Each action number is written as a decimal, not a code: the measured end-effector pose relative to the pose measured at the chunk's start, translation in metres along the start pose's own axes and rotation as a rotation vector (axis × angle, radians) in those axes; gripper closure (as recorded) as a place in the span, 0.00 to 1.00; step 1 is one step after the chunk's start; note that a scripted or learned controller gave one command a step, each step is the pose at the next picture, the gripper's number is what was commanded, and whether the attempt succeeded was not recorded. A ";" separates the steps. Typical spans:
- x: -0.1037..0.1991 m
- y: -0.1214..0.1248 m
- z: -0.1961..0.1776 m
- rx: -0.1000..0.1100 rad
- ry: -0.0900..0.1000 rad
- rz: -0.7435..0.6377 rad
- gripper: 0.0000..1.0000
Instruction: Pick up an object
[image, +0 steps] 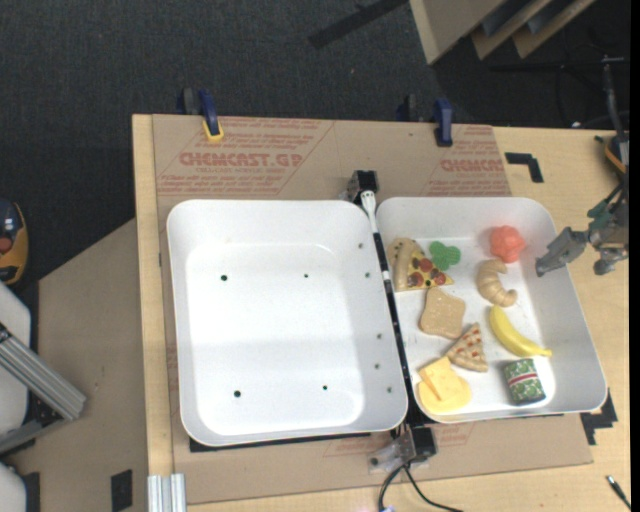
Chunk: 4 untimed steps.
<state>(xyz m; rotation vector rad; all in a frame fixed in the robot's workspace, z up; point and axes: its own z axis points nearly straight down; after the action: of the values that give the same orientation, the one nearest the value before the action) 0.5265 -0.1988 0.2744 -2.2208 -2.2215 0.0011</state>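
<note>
- My grey two-finger gripper hangs spread wide, holding nothing, over the right white bin's far right rim.
- Red rounded toy at far right corner: centre over it, descend straight.

**Two bins, nine toy foods**

Two shallow white bins sit side by side: the left bin and the right bin. Everything counted below lies inside the right bin.

- Pizza slices: two, one at the far corner nearest the left bin, one closer to the near edge.
- Green leafy piece: one.
- Red-pink round fruit: one.
- Croissant: one.
- Bread slice: one.
- Banana: one.
- Yellow cheese-like piece: one.
- Green can: one.

That makes nine items, across eight kinds.
</note>
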 end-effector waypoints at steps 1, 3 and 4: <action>0.050 0.031 0.187 0.009 0.005 -0.002 0.00; 0.055 0.142 0.187 -0.005 -0.002 -0.001 0.00; 0.055 0.142 0.175 0.000 -0.003 -0.001 1.00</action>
<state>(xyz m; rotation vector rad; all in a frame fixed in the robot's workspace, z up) 0.6682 -0.1442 0.0992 -2.2215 -2.2236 0.0037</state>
